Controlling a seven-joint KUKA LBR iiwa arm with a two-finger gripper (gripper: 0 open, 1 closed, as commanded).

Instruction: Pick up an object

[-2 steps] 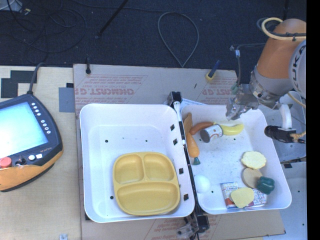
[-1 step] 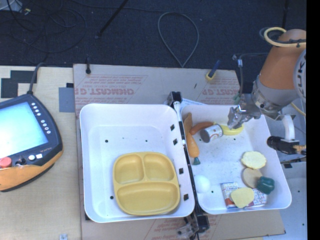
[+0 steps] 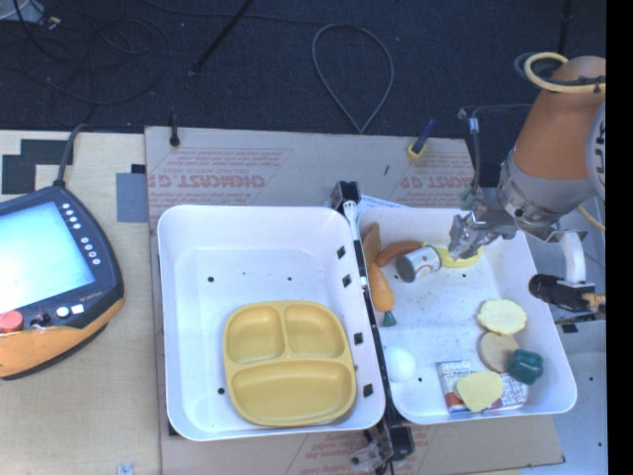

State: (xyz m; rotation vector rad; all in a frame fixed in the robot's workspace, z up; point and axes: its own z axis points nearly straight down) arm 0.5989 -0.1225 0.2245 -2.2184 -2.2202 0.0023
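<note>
My gripper point(image 3: 467, 234) hangs over the back of the right bin point(image 3: 554, 384), just above a small yellow curved piece point(image 3: 461, 258). Whether it touches that piece I cannot tell. Left of it lie a white can with a red label point(image 3: 421, 263), a brown-orange sausage point(image 3: 394, 252) and an orange carrot point(image 3: 378, 277). Toward the front right are a pale yellow round slice point(image 3: 501, 316), a tan slice point(image 3: 494, 349), a dark green piece point(image 3: 525, 366), and a printed packet point(image 3: 450, 376) with a yellow slice point(image 3: 480, 391) on it. A white ball point(image 3: 401, 364) sits at the front left.
The left bin point(image 3: 188, 265) holds a yellow divided tray point(image 3: 289, 362). A teach pendant point(image 3: 49, 275) lies on the bench at far left. Cardboard point(image 3: 257, 166) lies under both bins, and cables run across the dark floor behind.
</note>
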